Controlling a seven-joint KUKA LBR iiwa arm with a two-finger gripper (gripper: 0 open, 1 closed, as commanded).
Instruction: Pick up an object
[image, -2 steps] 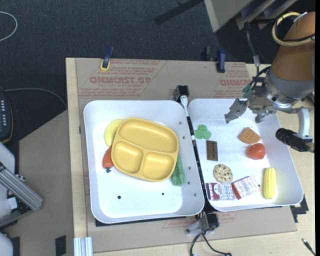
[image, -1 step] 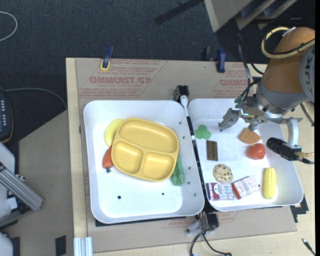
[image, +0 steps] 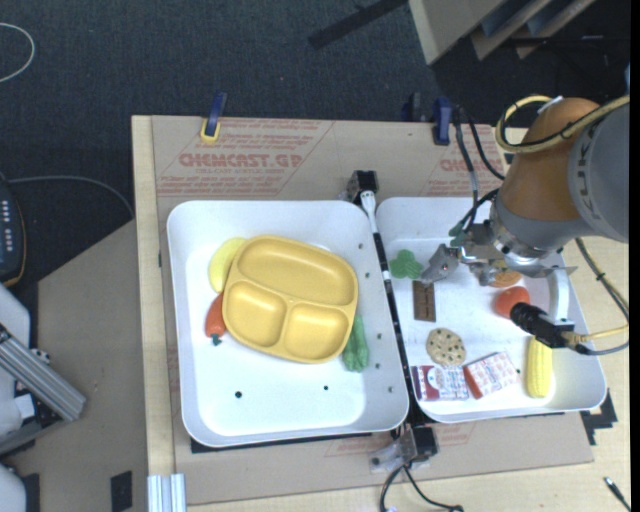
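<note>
grey arm's two-finger gripper (image: 441, 265) hangs low over the right white bin (image: 590, 385), nothing visibly between its fingers, whose spread i cannot tell. the pick looks not yet done. nearest candidate: a flat brown chocolate-bar piece (image: 424, 300), lying just below the gripper, beside a green leafy toy (image: 405, 264).

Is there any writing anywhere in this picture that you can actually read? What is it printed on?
"CHEMCAST G.P": red print, repeated, on the brown board under the two bins; the letters after it are cut off or blurred.
Red and white packets in the right bin: printing on them, too small to read.
Nothing else legible.
</note>
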